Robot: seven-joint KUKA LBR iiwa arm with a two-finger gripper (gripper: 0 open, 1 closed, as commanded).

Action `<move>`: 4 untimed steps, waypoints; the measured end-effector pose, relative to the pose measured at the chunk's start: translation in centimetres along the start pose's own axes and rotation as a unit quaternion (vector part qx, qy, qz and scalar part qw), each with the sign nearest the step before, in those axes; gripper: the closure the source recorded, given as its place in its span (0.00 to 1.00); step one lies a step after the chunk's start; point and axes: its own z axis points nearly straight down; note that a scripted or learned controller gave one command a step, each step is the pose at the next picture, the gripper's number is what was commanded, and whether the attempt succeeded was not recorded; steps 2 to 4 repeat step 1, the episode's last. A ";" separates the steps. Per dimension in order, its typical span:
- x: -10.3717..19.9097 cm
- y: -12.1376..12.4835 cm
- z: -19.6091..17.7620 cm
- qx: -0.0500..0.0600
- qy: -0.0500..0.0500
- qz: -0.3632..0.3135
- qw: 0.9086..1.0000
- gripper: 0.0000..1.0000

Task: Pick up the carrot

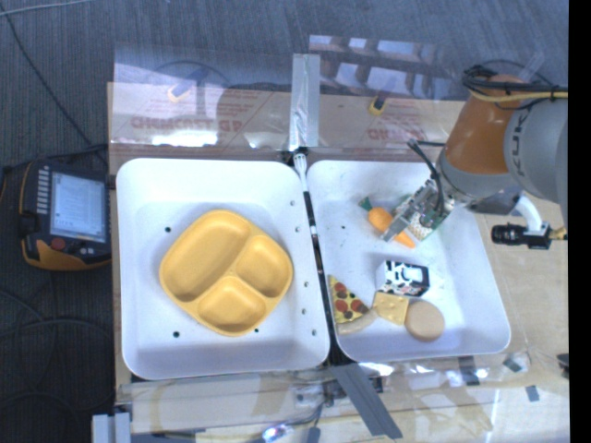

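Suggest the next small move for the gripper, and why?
Probably close the fingers, if open, and lift slightly: the two-finger gripper sits right at the small orange carrot with green top in the right white bin, overlapping its right end. Grasp unconfirmed.

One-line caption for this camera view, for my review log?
KUKA gripper over the carrot in the right bin; yellow divided plate in the left bin.

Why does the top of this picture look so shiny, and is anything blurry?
Camera view: the clear plastic sheet behind the bins throws back bright glare; the carrot and gripper look soft and small; the yellow tray is evenly lit, with faint shadows.
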 end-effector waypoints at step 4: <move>0.9 5.6 -12.6 0.002 0.003 -0.021 1.000 1.00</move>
